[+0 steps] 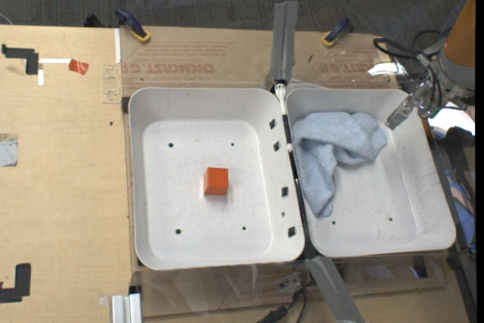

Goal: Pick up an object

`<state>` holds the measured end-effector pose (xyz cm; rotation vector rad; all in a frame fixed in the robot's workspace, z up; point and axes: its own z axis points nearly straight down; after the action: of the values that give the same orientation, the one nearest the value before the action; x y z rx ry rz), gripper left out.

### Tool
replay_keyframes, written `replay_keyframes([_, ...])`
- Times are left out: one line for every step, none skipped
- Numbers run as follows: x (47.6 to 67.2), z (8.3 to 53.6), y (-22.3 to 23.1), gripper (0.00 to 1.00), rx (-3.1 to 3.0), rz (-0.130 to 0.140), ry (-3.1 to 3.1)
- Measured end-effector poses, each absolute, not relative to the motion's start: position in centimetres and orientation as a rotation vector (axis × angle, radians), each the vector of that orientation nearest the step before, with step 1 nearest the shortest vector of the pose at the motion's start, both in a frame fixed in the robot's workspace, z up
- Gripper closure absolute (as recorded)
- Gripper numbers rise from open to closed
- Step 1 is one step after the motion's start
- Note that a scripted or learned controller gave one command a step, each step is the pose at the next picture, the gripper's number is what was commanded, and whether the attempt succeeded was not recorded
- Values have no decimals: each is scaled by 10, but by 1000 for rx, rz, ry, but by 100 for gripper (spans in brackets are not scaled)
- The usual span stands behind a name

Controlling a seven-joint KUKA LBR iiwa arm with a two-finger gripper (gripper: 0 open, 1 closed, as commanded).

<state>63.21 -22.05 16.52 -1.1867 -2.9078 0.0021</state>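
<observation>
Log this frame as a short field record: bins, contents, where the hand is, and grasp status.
left bin: holds an orange cube, near its middle
right bin: holds a crumpled light-blue towel, in its upper left part
hand: over the right bin's upper right edge, just right of the towel
grasp status: nothing seen held; finger state unclear
arm: enters from the right of the view

Cardboard sheet [227, 57] along the far edge of the surface, behind the two bins: red printed lettering, seen upside down and mirrored. Behind the left bin it looks like "CHEMCAST GP", not certain. Behind the right bin a second red print of the same kind, partly covered and too faint to read.
</observation>
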Motion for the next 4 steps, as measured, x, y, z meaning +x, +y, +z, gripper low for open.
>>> replay_keyframes([640,189,-221,100,-869,0,-3023])
replay_keyframes([630,233,-222,100,-429,0,-3117])
replay_keyframes([652,201,-221,100,12,-1,-3146])
replay_keyframes([660,172,-221,100,338,-3,-3126])
